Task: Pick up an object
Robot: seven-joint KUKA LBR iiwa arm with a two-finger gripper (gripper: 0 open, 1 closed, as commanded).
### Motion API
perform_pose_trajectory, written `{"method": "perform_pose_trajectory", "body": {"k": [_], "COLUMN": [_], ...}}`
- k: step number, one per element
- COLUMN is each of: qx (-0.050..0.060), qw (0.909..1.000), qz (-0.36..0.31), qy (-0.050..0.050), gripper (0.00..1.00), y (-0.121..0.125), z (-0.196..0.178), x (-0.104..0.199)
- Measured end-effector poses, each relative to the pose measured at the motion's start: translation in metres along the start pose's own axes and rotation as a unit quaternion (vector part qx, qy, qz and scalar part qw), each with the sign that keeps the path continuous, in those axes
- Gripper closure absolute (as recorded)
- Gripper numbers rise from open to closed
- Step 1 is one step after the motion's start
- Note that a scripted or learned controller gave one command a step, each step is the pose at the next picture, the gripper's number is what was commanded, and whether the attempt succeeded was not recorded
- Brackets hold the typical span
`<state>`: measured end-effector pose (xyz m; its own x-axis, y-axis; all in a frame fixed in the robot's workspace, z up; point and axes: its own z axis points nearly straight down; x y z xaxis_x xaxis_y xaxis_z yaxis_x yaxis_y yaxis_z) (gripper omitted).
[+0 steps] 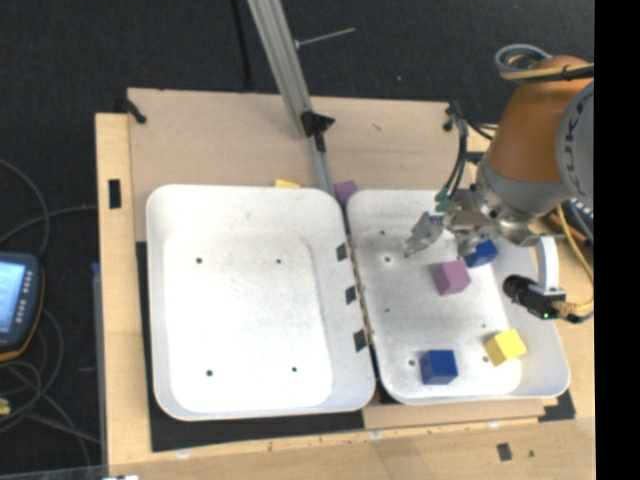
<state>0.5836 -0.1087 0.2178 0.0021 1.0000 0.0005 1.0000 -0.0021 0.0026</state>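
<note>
A pale wooden bench (240,138) on dark carpet carries two white bins: the left bin (250,298) and, at three o'clock from it, the right bin (400,308). In the right bin a purple block (450,277) lies near the middle, a yellow block (506,347) at five o'clock and a blue block (438,366) at six. The gripper (425,236) hangs at eleven o'clock from the purple block, fingers spread with nothing between them.

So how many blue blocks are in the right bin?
2: a dark blue cube near the front edge, and a smaller blue block partly hidden under the gripper. The arm may hide more.
</note>
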Motion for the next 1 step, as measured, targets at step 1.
{"method": "perform_pose_trajectory", "body": {"k": [1], "qx": [-0.002], "qw": [1.0], "qz": [0.001], "qy": [0.0], "gripper": [1.0], "y": [0.001], "z": [-0.0112], "x": [-0.001]}}
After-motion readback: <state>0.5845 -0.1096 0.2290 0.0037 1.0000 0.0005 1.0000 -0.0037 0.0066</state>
